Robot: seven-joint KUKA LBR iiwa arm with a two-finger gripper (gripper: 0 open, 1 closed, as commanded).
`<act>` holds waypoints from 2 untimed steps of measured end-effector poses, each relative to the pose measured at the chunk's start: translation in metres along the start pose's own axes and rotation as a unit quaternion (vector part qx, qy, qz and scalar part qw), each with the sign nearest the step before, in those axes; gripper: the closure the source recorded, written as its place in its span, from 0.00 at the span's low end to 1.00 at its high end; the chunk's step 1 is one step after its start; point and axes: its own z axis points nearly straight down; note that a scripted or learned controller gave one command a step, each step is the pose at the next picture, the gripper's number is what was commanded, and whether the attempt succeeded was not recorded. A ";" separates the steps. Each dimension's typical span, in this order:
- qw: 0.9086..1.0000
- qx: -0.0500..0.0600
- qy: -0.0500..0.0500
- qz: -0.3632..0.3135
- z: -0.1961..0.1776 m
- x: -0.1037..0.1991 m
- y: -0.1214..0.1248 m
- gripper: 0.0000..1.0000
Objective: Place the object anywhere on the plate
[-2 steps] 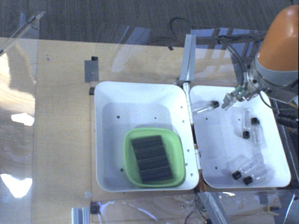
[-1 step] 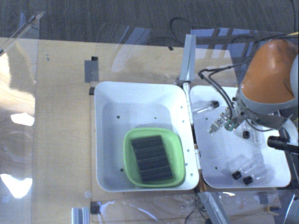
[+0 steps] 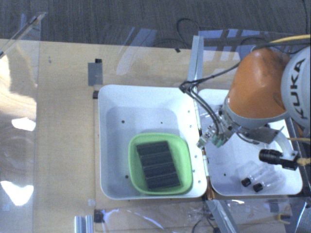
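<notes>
Two white bins sit side by side on the bench, and the arm (image 3: 265,89) leans in over the right bin (image 3: 291,186), its orange band bulging large above the wrist. The gripper (image 3: 212,139) hangs low at the right bin's inner edge, just beside the wall where the two bins meet. Whether the jaws are apart or together, I cannot tell: from up here the tool is a small tangle of grey metal and cable, with a glint of green on it.

Away from the jaws on the arm's side, toward the near corner of the same bin, lie the clear plastic bottles (image 3: 260,176) with dark caps, on their sides on the bin floor, well apart from the gripper. How many bottles there are I cannot make out; two black caps (image 3: 251,184) show.

Across the dividing wall from the jaws, in the left bin (image 3: 114,101), rests the green plate (image 3: 136,152), square with rounded corners, sitting toward the near side. On the plate lies a dark ribbed slab (image 3: 158,165), slightly tilted against the plate's edges. A black cable (image 3: 201,101) runs from the bins' far junction down toward the wrist.
</notes>
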 end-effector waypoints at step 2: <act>1.000 0.000 0.000 -0.001 -0.008 -0.001 0.002 1.00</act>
